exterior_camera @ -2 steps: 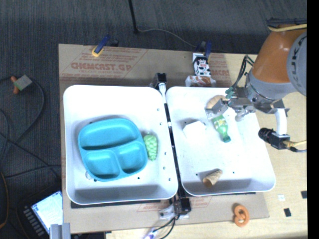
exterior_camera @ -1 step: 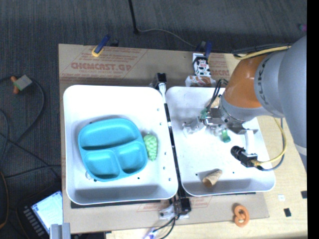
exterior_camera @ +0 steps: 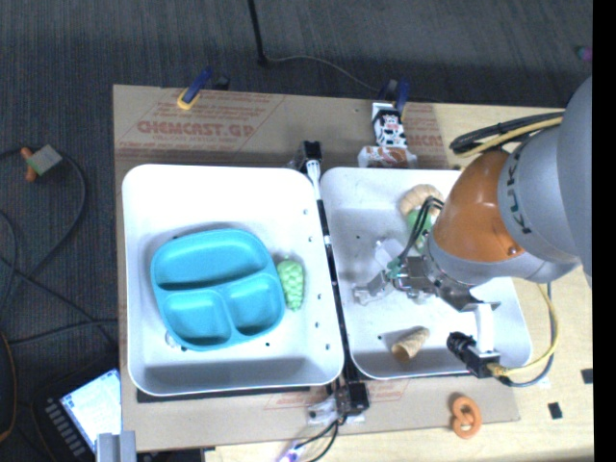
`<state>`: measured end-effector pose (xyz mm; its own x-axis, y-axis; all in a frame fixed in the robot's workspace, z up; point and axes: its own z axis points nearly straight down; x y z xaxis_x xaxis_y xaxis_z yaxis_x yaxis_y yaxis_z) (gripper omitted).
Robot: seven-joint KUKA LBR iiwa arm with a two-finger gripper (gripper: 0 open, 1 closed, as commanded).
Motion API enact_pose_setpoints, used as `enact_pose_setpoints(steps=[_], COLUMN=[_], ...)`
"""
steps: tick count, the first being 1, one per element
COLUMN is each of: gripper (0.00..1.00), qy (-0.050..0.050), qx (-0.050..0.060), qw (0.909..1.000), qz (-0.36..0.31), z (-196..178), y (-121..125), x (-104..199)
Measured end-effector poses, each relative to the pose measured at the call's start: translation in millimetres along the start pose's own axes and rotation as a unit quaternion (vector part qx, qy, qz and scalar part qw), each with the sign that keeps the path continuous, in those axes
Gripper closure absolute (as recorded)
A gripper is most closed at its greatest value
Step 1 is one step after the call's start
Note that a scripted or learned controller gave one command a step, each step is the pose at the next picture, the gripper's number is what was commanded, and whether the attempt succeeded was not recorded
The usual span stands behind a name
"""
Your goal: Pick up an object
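Nearest the camera, an orange ring (exterior_camera: 465, 415) lies on the surface (exterior_camera: 241, 123) outside the bins. Within the right bin (exterior_camera: 361, 354), a tan cone-shaped object (exterior_camera: 408, 342) rests near the front wall. Above it hangs the gripper (exterior_camera: 385, 282); whether its jaws are spread cannot be told. Leftward, the left bin (exterior_camera: 144, 191) contains a blue divided tray (exterior_camera: 217, 287) with a green object (exterior_camera: 292, 284) beside it.

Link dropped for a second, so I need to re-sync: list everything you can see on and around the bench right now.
Bins: 2, white, side by side on bench.
Divided tray: 1, blue, left bin.
Bumpy object: 1, green, left bin, beside tray.
Tan piece: 1, right bin, near edge.
Tan object: 1, right bin, far side.
Ring: 1, orange, bench outside right bin.
Clamps: 2, blue, bench's far edge.
Arm: 1, grey and orange, over right bin.
Gripper: 1, low in right bin.
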<state>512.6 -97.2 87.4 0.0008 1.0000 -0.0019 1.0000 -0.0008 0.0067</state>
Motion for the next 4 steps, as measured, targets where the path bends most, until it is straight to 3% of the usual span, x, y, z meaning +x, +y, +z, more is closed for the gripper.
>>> enact_pose_setpoints(steps=[1,2,3,4], gripper=[0.0,0.0,1.0,1.0], qy=[0.0,0.001,-0.002,0.001], qx=[0.001,0.001,-0.001,0.003], qw=[1.0,1.0,1.0,1.0], qz=[0.0,0.0,0.001,-0.001], z=[-2,1,-10,-12], y=[-27,-27,-26,46], x=[-1,-36,-38,-28])
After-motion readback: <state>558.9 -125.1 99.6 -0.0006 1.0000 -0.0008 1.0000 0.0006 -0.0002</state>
